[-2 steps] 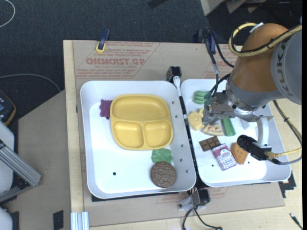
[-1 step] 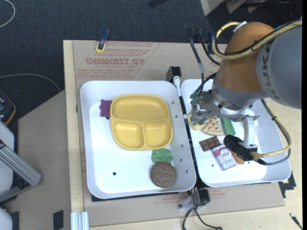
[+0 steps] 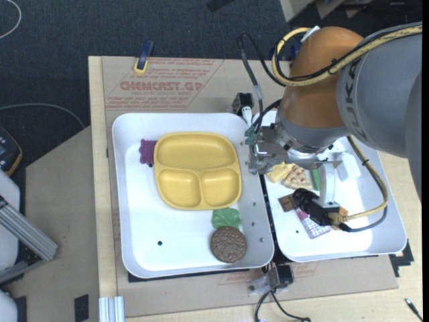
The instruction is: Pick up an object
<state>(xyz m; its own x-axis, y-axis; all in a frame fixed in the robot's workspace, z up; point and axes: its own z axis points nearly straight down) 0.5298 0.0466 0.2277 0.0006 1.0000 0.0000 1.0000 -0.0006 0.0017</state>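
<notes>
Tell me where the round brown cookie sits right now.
The brown cookie lies in the left bin, near its front right corner, just below a green piece and the yellow divided tray.

You see a glossy, smooth plastic tray (image 3: 198, 170) in a shiny white bin (image 3: 127, 200). The cookie (image 3: 228, 244) looks rough and matt.
</notes>
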